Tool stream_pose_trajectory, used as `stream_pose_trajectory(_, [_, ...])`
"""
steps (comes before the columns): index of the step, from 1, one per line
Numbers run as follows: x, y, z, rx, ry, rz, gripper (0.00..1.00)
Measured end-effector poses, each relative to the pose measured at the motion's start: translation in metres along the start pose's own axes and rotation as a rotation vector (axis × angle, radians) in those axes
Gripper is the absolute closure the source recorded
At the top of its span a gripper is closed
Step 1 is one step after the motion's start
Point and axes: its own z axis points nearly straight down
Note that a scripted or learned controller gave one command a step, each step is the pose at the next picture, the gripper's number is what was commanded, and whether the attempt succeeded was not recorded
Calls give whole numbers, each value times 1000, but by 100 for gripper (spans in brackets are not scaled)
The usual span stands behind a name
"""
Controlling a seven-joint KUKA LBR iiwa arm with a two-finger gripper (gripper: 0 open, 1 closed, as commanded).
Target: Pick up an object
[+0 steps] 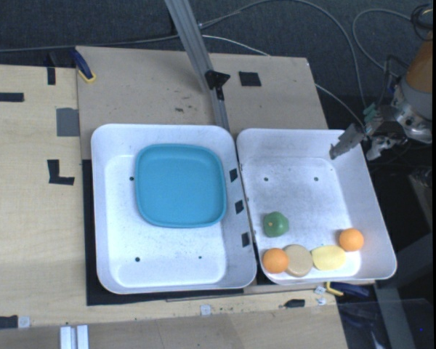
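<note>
So nothing's been picked yet, the arm is parked up at the far right rim of the right-hand bin and hasn't gone down for anything. All the candidates sit well away from the gripper, down toward the near edge of that same bin: a green ball-ish thing on its own, and past it a row along the near wall, with an orange ball, a tan round disc and a yellow lump packed touching each other, plus a second orange ball just beside the yellow one on the gripper's side.

If I were picking the target, I'd go for the green one. It stands apart from the rest with bare floor all round, so there's room to come straight down on either side of it. The row against the wall looks like trouble: stuff is touching, and the wall is right behind it, so something probably gets shoved or it grabs two at once. The second orange ball is the nearest option, but it sits close to the wall too.

Pose-wise, the wrist hangs over the bin's far right corner, tool pointing down and inward across the rim. I can't tell from this angle what the tool end is doing, it's just a dark grey wedge. Nothing's visibly held.

The other bin, further off, has a blue plate.
</note>
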Motion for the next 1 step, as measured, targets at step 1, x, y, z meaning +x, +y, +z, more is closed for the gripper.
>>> stream_pose_trajectory(1, [7, 5, 59, 5, 1, -1, 0])
